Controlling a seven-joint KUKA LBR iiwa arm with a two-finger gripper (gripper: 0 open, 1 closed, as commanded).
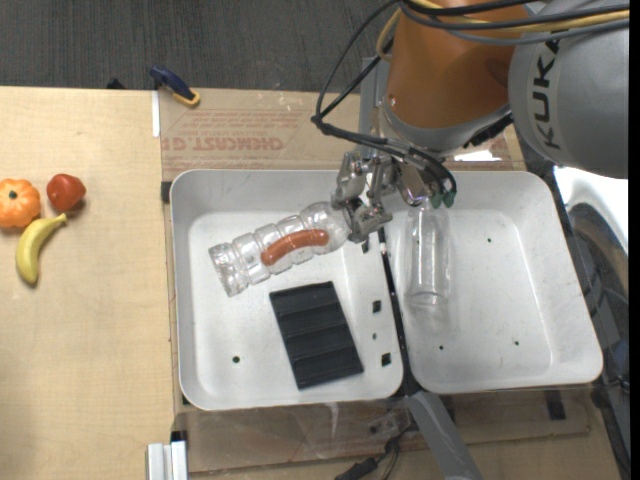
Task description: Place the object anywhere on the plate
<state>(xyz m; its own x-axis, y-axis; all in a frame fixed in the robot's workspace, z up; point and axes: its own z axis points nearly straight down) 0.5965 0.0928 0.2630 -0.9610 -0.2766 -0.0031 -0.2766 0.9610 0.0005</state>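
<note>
the gripper hangs over the left bin at its 1 o'clock corner; whether it is released or clenched i cannot tell. a crushed clear bottle lies mid-bin, a black ridged plate at its 5 o'clock.

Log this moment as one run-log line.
gripper: at the clear bottle's neck end, left bin | black plate: bare, in front | second clear bottle: right bin | grasp: unconfirmed
</note>
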